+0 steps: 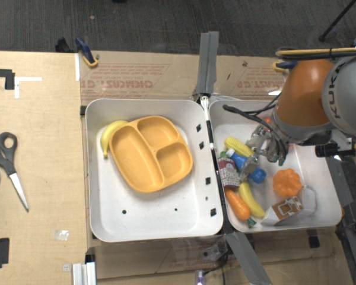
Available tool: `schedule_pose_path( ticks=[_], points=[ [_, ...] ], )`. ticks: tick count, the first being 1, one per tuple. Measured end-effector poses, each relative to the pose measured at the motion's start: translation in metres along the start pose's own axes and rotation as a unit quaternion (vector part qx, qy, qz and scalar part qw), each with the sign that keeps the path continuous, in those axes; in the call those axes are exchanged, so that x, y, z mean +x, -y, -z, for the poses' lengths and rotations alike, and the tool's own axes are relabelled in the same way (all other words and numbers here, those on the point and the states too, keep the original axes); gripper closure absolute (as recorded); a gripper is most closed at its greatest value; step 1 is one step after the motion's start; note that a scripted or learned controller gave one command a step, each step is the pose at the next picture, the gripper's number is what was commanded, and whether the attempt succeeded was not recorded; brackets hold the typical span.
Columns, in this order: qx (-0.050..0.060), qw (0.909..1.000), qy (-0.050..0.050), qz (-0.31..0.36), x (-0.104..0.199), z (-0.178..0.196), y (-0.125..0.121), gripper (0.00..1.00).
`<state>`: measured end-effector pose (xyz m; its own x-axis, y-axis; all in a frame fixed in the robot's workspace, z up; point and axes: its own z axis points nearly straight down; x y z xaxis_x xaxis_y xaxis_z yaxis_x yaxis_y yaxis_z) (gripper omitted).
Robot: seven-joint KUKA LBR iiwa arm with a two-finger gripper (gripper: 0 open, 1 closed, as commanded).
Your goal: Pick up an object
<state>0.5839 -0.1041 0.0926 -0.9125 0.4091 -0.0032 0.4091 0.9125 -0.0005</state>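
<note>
While the arm (311,94) leans in from the right over the right bin (323,218), its gripper (262,149) hangs low above the clutter at that bin's left side, so I'd judge this to be the approach or the closing-in part of a pick, with nothing lifted yet. From where I stand I cannot tell how the gripper is set, and I see nothing caught in it. Just beside it lie a yellow corn cob (237,145), a blue toy (255,174) and a small packet (228,172); further toward the front sit a banana (251,199), a carrot (238,205), an orange pumpkin-like piece (286,182) and a little printed box (288,208). The next move, I'd guess, calls for settling on one of the near pieces and closing squarely on it, which looks fiddly since they lie touching one another. They are also crowded against the bin's left wall, leaving little room on that side; the middle and back of the bin look more open. In the left bin (107,218) a yellow divided plate (151,153) rests with a second banana (108,135) tucked at its rim.
</note>
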Motion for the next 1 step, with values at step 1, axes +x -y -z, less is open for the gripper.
schedule_pose_path(
  ticks=[1],
  points=[
    [-0.001, 0.9989, -0.001, -0.046, 0.0439, 0.0, 0.0111, 0.0]
  ],
)
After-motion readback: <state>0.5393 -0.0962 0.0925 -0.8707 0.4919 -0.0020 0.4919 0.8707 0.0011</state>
